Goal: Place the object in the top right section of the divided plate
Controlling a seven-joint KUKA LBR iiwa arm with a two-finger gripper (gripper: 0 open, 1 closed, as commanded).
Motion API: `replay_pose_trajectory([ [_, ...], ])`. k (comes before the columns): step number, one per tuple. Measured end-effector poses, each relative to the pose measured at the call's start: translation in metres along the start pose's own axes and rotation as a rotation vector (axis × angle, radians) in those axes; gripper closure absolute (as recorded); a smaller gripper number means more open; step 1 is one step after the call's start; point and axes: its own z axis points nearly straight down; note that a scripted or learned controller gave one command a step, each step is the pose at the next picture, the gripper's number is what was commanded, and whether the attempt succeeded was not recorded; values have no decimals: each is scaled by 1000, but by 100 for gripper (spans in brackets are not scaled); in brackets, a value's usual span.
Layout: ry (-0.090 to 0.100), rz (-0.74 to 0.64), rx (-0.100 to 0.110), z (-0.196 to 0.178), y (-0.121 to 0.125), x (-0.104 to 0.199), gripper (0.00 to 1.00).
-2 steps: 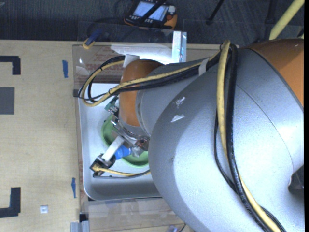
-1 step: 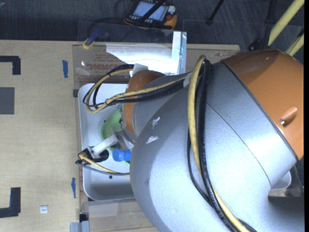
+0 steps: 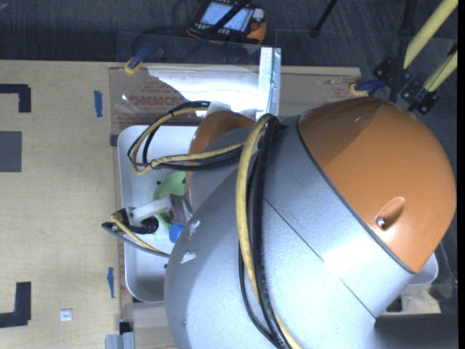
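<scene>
Camera view from my seat: the arm [image 3: 312, 231] looms over the bin [image 3: 138, 267]; its pincer [image 3: 178, 209] sits low inside, grip state I cannot tell. A green object [image 3: 173, 184] lies touching it, just above.

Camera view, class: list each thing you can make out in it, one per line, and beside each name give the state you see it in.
arm: reaching in over the bins, hiding most of them
white bin: mostly covered by the arm, left rim showing
green object: lying in the white bin, partly hidden
blue object: in the white bin, partly hidden by the arm
cables: looped over the bin
device with a screen: screen lit
</scene>
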Motion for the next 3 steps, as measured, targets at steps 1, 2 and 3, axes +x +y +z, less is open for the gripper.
replay_pose_trajectory([
  [1, -6, 0, -1, 2, 0, -2, 0],
  [2, -19, -316, 30, 4, 52, 26, 0],
  [3, -19, -316, 30, 4, 52, 26, 0],
])
